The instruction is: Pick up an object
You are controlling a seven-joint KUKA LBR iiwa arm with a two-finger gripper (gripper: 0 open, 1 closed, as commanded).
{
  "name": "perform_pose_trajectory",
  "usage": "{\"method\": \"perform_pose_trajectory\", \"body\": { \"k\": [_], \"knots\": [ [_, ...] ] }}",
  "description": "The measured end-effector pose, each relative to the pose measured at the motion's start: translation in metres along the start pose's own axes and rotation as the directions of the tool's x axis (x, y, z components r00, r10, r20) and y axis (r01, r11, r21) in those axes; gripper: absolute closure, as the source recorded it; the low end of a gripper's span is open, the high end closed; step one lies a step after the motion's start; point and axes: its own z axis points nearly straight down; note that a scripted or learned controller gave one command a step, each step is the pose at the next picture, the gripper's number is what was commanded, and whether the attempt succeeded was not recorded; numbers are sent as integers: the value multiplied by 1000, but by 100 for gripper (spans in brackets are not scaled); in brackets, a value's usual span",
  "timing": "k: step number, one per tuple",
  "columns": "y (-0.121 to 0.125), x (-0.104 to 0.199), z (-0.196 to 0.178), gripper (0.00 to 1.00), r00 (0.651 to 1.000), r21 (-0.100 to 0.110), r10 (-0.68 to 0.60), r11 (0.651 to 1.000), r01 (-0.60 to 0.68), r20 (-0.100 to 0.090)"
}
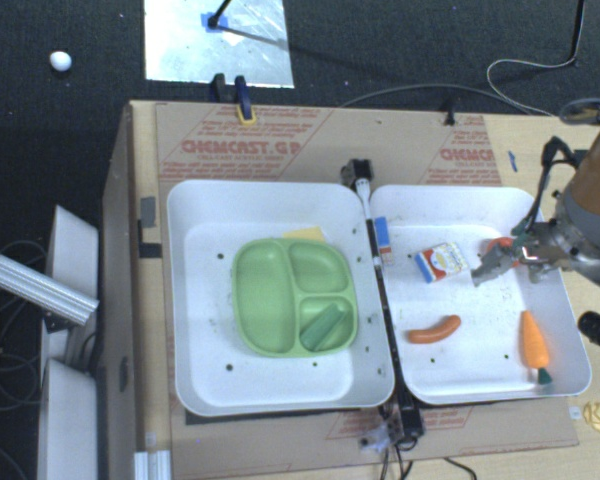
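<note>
Though finger state cannot be told, gripper at right bin's upper right, nearest thing the small carton just to camera-left of it, lying near level, sausage and carrot lower.

white ball on dark floor | foil sheet behind bench | blue-yellow clamp on bench edge

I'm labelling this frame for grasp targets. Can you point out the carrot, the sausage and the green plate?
carrot [534, 341], camera view, middle of its orange body
sausage [434, 329], camera view, middle of its length
green plate [263, 268], camera view, bare floor of its large compartment
</note>
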Motion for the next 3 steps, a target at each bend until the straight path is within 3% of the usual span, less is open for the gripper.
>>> {"method": "perform_pose_trajectory", "body": {
  "k": [1,3],
  "knots": [
    [41,-32,135,0,1000,3,2,1000,-2,0],
    [156,0,147,0,1000,-2,-2,1000,2,1]
  ]
}}
